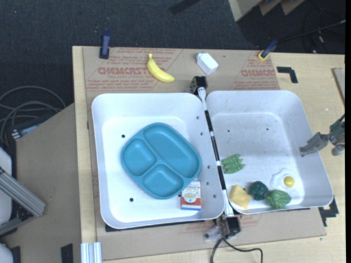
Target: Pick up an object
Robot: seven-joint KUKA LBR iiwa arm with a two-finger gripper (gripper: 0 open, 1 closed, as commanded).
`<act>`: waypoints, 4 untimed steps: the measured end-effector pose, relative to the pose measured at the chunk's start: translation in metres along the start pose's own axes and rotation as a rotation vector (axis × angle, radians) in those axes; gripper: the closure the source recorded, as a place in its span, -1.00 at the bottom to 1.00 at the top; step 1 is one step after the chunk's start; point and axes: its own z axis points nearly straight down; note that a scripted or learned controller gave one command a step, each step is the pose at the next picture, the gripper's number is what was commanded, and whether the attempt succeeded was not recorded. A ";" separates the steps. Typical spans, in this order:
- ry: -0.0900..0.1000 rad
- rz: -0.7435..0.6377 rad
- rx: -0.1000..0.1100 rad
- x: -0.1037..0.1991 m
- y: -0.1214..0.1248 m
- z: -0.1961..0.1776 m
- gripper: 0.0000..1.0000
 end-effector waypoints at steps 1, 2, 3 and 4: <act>0.000 0.000 0.000 0.002 0.000 0.011 -1.00; -0.002 0.000 -0.003 -0.002 0.000 0.007 -1.00; -0.003 -0.001 -0.004 -0.002 0.000 -0.027 -1.00; 0.000 0.001 0.000 -0.002 0.000 0.025 -1.00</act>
